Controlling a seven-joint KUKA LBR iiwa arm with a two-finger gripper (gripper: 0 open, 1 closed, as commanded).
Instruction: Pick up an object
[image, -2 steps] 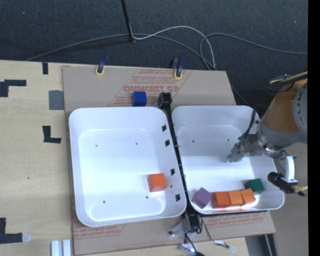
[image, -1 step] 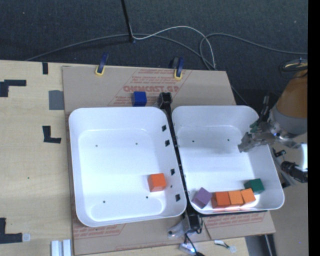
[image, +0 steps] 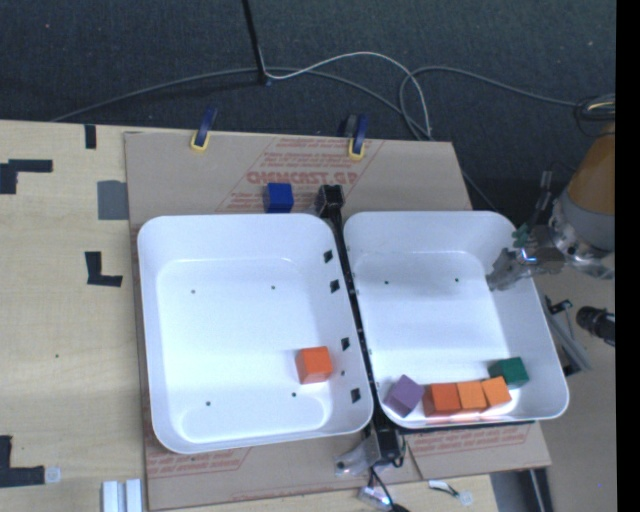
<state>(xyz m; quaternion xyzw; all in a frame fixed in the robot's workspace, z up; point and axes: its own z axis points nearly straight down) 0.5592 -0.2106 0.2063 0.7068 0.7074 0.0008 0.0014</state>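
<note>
One orange block (image: 314, 364) lies in the left bin (image: 170, 330), near its front right. Along the front wall of the right bin (image: 420, 240) sit a purple block (image: 403, 395), a row of three orange blocks (image: 469, 397) and a green block (image: 511, 372). My gripper (image: 506, 266) hangs over the right bin's right rim, well behind the green block and apart from every block. Nothing shows in it.
A blue block (image: 279, 196) rests on the cardboard behind the left bin. Black clips (image: 344, 345) run along the seam between the bins. Cables (image: 400, 80) trail across the dark floor at the back. The grey and orange arm (image: 595, 200) stands at the right edge.
</note>
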